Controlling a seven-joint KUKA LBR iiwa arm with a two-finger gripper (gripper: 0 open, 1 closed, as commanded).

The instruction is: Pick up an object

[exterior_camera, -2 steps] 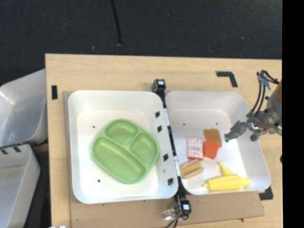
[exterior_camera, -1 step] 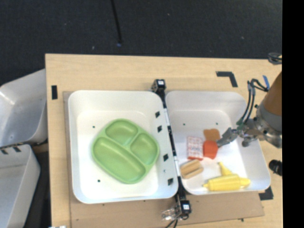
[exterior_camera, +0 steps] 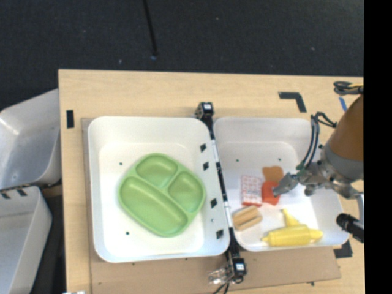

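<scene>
The right bin [exterior_camera: 257,130] holds several small items: a red block [exterior_camera: 269,192], an orange-brown piece [exterior_camera: 273,174] just behind it, a pink-and-white checked card [exterior_camera: 250,190], a tan bun-like piece [exterior_camera: 247,217] and a yellow bottle-like toy [exterior_camera: 291,236] lying near the front wall. My gripper [exterior_camera: 288,185] reaches in from the right, low over the bin, with its tip right beside the red block's right side. I cannot make out how its fingers stand, and nothing is visibly lifted.
The left bin [exterior_camera: 104,139] carries a green divided plate [exterior_camera: 162,193]. A black-clipped divider [exterior_camera: 214,176] runs between the bins. The arm's orange band [exterior_camera: 349,136] and cables hang over the right bin's far right side. Wooden bench surface surrounds both bins.
</scene>
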